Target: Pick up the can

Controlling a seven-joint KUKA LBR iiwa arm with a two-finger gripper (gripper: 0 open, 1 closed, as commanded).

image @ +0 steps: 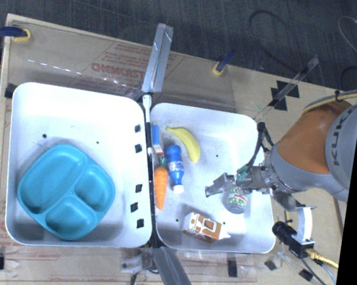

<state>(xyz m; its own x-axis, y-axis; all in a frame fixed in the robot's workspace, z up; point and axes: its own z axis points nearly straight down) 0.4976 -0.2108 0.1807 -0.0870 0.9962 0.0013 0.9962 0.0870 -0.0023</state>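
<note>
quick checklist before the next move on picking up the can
1. Can in the right bin: ok.
2. Hand placed over the can: ok.
3. Can gripped between fingers: cannot tell.
4. Can upright or tilted: cannot tell.
5. Neighbours apart from the can: ok, the carton and blue bottle lie off to the side.
6. Can lifted off the bin floor: cannot tell.

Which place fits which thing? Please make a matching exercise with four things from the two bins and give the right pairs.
Things:
1. blue plate
2. banana
3. carton
4. can

Places:
A. near the right bin's front edge
B. under the gripper
C. in the left bin
D. toward the back of the right bin

Pairs: 1-C, 2-D, 3-A, 4-B
</note>
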